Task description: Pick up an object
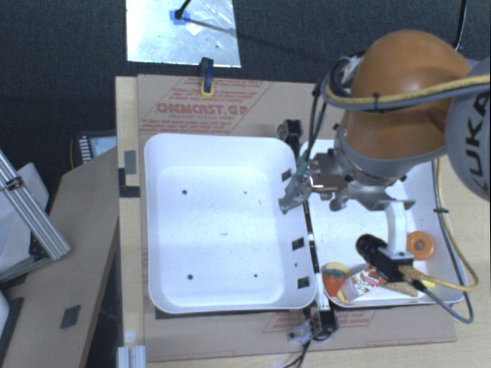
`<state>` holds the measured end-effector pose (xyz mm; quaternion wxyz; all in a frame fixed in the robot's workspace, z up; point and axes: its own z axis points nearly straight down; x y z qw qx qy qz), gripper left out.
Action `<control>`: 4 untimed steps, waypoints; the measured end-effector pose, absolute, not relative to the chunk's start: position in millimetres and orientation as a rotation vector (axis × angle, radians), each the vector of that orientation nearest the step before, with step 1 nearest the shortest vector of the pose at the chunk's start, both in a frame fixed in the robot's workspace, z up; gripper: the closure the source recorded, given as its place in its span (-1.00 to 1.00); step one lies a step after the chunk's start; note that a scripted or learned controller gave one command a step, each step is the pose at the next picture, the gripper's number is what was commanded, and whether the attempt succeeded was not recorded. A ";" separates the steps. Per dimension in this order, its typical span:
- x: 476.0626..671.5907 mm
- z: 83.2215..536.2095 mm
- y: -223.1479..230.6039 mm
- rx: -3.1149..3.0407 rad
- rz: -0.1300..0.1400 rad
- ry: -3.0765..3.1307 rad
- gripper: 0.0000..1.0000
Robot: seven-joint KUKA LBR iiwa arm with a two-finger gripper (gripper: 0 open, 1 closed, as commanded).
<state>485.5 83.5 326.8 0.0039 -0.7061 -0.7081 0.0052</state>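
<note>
While the arm reaches in from the right, foil (pixel 180 21): a flat, shiny sheet behind the left bin and well apart from it, with a scrap of blue tape on it.
Cardboard (pixel 203 102): under the left bin, with a red-printed strip showing behind the bin's far rim.
Clip (pixel 207 79): yellow and black, on the cardboard's far edge, behind the left bin.
Left bin (pixel 222 221): white and shallow, with four small dark dots on its floor.
Gripper (pixel 290 199): over the left bin's right rim, towards the far corner, with its metal tip pointing left and down.
Grip: I cannot tell from this angle whether it is open or closed.
Right bin (pixel 337 232): white, side by side with the left bin on its right, and largely under the arm.
Packet (pixel 354 282): red, orange and white, just right of the left bin's near right corner. It lies by the right bin's near wall, apart from the gripper.
Arm (pixel 399 90): an orange dome on grey housing, right of the left bin and above the right bin.
Ring (pixel 420 244): orange, on the right bin's floor, further right of the left bin than the packet.
</note>
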 end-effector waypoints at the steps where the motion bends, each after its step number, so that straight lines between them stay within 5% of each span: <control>1: 500.4 346.9 178.0 -2.206 -0.008 -2.236 -1.00; 2: 485.5 319.2 209.5 -2.211 0.001 -2.229 -1.00; 3: 487.1 385.5 231.7 -2.216 -0.013 -2.231 -1.00; 4: 484.0 211.5 229.5 -2.218 0.022 -2.218 -1.00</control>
